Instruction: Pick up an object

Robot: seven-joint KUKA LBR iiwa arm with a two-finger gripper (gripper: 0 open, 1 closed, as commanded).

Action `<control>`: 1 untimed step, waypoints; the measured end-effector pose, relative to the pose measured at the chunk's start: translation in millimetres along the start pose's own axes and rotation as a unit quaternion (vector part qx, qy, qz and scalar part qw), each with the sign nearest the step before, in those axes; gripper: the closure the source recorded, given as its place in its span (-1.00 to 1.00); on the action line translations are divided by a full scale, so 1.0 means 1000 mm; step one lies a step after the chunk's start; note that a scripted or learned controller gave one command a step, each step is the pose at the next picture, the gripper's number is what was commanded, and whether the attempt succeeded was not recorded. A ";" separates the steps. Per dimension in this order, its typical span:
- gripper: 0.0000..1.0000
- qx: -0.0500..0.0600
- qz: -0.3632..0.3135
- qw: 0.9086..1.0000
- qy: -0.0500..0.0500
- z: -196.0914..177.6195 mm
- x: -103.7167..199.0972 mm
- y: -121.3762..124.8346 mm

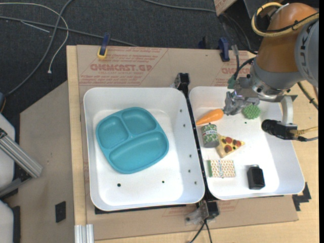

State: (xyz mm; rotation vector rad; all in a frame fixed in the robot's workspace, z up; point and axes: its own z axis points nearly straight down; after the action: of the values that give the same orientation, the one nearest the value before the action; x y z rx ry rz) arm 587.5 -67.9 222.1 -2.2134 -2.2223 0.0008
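Black block sits near right bin's front rim.

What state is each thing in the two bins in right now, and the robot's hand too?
blue tray: flat in left bin, compartments bare
carrot: lying at right bin's left side
green can: on its side
pizza slice: flat
snack packet: flat
black block: resting near bin's front
green ball: beside hand
hand: low over right bin
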 end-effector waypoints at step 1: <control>1.00 0.001 0.000 1.000 0.000 0.009 0.049 -0.029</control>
State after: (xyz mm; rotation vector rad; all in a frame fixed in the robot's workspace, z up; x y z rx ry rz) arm 558.7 -19.0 213.7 -2.2120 -2.2223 0.0014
